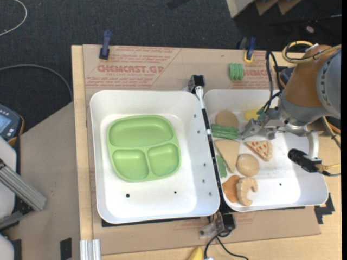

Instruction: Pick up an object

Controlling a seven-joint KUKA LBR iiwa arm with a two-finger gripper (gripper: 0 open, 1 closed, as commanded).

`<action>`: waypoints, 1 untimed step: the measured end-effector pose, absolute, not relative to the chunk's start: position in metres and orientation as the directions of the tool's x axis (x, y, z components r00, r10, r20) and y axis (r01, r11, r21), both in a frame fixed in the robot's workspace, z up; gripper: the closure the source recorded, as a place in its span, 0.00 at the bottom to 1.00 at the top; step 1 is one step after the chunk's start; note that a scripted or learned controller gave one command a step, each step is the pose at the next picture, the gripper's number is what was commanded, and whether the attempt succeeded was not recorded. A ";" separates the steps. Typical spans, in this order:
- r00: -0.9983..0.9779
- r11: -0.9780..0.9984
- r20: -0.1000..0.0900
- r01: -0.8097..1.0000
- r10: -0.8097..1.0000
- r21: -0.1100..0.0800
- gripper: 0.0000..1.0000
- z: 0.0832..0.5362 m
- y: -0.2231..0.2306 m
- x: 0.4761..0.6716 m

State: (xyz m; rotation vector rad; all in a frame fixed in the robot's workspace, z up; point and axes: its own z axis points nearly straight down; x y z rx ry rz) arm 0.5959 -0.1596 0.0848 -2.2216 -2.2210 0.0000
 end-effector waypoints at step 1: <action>-0.004 0.004 0.015 1.000 1.000 0.000 0.00 0.086 -0.207 0.568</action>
